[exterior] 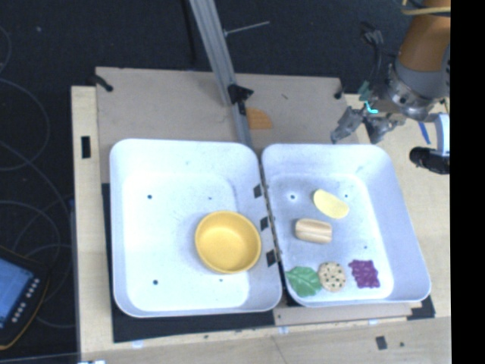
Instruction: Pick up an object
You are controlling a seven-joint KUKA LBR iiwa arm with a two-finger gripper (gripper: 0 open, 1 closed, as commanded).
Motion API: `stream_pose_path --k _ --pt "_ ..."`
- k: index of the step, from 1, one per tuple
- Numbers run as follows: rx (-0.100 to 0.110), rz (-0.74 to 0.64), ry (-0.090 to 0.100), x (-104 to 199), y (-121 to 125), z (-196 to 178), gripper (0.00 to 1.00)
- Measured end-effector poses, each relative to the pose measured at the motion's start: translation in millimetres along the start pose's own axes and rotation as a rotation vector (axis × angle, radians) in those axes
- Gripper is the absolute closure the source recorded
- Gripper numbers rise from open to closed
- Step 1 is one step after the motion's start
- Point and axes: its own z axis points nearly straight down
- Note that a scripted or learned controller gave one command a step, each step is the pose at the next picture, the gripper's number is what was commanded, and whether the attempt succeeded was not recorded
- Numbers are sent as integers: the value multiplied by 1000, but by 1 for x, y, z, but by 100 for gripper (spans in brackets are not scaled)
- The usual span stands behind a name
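My gripper (pixel 359 130) hangs above the far edge of the right bin (pixel 394 196), with its two fingers spread apart and nothing between them. Below it in that bin lie a pale yellow slice (pixel 330 203), a tan bread roll (pixel 313 230), a green leaf (pixel 303 280), a round cookie (pixel 331 276) and a purple grape bunch (pixel 364 273). A yellow bowl (pixel 226 241) rests in the left bin (pixel 144 203), close to the divide between the two bins.
A slanted grey metal post (pixel 214 44) rises behind the bins, ending at a black clamp by a small orange tag (pixel 258 118). A dark tablet (pixel 15 294) lies off the bench at the lower left.
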Motion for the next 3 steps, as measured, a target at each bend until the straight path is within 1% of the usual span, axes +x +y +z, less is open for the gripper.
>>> stream_pose_path --k 1,2,3 --pt "5 -2 1 5 1 61 0" --pt "6 1 1 2 2 124 0" --pt "3 1 0 0 1 162 0"
